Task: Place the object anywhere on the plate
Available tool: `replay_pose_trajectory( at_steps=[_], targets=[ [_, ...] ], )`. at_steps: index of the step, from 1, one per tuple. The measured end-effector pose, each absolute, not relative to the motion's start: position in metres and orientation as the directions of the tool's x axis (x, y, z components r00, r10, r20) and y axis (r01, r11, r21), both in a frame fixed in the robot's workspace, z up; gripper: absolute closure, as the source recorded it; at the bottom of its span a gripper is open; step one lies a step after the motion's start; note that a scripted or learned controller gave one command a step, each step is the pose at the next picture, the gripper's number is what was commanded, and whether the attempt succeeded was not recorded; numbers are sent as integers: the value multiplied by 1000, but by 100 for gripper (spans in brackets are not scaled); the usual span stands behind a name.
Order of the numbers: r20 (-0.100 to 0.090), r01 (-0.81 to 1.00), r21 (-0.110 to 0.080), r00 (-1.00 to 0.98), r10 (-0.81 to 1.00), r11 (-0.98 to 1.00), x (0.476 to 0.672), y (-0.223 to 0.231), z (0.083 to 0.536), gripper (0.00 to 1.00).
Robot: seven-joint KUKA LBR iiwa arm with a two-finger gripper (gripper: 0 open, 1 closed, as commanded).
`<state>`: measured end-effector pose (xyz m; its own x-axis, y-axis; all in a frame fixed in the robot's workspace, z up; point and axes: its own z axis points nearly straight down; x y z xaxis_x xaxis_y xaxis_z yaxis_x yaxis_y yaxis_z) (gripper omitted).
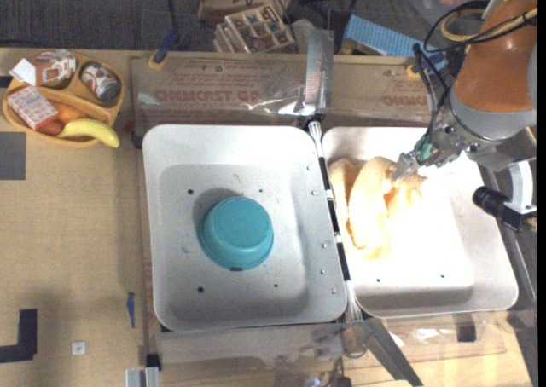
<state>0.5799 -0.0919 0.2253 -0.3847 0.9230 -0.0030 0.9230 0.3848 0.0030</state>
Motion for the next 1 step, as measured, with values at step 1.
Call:
replay_pose_trajectory(
  at_steps=[1],
  targets=[
    [-3,701,2,-713,701,713,593,-52,219,100]
  ],
)
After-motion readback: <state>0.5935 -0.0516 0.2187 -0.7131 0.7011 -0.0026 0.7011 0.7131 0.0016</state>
